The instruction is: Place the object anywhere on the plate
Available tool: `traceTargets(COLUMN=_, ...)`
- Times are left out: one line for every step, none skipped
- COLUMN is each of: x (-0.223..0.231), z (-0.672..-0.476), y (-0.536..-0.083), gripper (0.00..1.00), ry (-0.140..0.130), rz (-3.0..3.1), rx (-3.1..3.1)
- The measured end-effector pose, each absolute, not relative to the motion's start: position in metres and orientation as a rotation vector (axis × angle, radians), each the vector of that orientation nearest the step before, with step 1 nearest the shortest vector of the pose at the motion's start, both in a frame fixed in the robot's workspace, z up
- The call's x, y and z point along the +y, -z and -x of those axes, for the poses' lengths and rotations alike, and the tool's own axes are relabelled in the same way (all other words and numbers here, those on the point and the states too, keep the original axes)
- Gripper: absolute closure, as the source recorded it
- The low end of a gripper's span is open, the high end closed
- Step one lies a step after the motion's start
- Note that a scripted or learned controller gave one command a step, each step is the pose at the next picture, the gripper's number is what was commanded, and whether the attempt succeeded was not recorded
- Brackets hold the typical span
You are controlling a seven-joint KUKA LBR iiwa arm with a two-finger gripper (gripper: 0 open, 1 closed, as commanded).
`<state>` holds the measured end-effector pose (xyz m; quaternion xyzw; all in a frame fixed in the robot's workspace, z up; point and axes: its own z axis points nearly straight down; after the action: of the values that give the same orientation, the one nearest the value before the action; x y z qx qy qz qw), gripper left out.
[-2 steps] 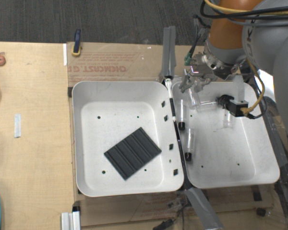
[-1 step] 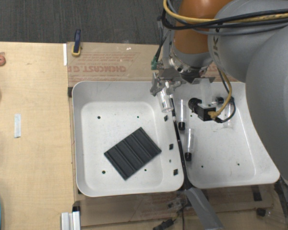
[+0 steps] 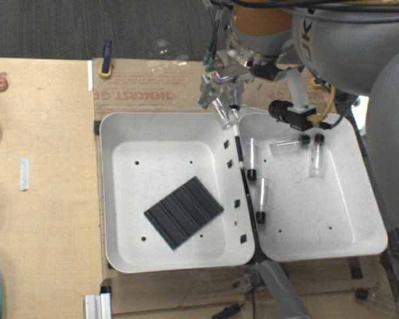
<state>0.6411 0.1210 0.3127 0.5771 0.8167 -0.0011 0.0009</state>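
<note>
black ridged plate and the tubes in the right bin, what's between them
In the camera view, between the black ridged plate and the clear tubes lie bare white bin floor and the two bins' adjoining rims.

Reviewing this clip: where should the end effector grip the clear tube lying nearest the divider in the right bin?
Grip the tube at mid-length from straight above, fingers closing across its width. It lies flat along the divider, so the divider-side finger has little room.

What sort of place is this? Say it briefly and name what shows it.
Likely a robotics lab test bench: a grey arm reaches over two white bins, one holding clear tubes, the other a dark ridged plate.
</note>
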Motion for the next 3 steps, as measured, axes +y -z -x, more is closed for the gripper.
traceTargets(x=0.136, z=-0.653, y=-0.407, gripper=1.0, ry=0.003, rz=-1.5, rx=2.758)
traceTargets(x=0.057, z=-0.632, y=-0.396, gripper=1.0, ry=0.003, rz=-1.212, rx=2.898)
traceTargets(x=0.125, z=-0.646, y=-0.336, gripper=1.0, ry=0.004, rz=-1.519, rx=2.75)
